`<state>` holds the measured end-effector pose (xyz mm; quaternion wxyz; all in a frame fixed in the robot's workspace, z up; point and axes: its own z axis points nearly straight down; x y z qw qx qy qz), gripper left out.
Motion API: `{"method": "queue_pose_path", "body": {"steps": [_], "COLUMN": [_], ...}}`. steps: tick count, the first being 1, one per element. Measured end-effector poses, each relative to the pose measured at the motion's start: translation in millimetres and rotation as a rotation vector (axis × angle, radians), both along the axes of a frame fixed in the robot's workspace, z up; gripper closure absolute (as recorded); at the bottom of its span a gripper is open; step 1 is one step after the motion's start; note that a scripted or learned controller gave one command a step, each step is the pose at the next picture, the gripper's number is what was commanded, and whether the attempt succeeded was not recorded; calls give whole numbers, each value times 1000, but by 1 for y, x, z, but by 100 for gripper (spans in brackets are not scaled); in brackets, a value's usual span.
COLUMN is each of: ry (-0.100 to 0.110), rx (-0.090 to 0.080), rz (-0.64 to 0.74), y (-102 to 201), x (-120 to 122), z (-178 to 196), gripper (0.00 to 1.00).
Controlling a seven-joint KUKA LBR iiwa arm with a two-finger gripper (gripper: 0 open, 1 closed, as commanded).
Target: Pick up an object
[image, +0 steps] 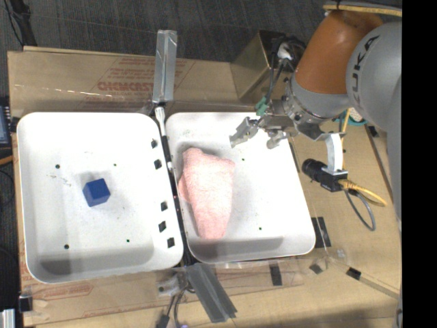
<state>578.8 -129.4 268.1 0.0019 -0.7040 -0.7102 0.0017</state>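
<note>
A pink folded cloth (206,193) lies in the right bin (287,203), along its left side. A small blue cube (97,191) sits in the left bin (41,156), left of centre. My gripper (259,135) hovers over the back of the right bin, above and to the right of the cloth's far end. Its two fingers are spread apart with nothing between them.
A metal divider post (164,67) rises behind the seam between the two bins. Black clips (164,207) line the shared wall. A brown cardboard sheet (82,80) lies behind the bins. The arm's orange band (334,46) looms over the right bin's back right corner.
</note>
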Motion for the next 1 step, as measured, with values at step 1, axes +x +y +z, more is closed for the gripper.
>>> {"method": "queue_pose_path", "body": {"steps": [1], "ry": [3], "rx": [-1], "rz": [-158], "y": [12], "x": [20], "z": [-139], "gripper": [0]}}
